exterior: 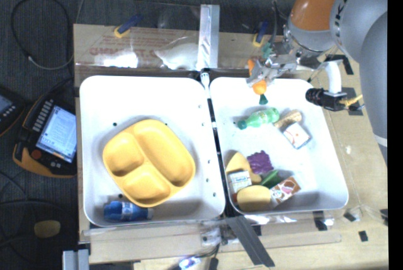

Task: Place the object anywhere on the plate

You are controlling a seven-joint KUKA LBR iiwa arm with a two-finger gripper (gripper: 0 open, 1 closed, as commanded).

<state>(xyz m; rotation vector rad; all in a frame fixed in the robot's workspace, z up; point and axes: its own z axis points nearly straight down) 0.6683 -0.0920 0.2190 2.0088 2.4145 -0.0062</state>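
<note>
We hover the gripper [264, 73] well right of the plate [148, 162], a carrot [260, 89] pinched in its closed fingers; the carry and drop remain.

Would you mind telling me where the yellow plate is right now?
The yellow plate sits in the left bin in the camera view, toward its front, with a blue object just below its lower edge.

Single fixed camera above bench, angled down, both white bins [88, 136] framed; arm [352, 4] enters right.
</note>
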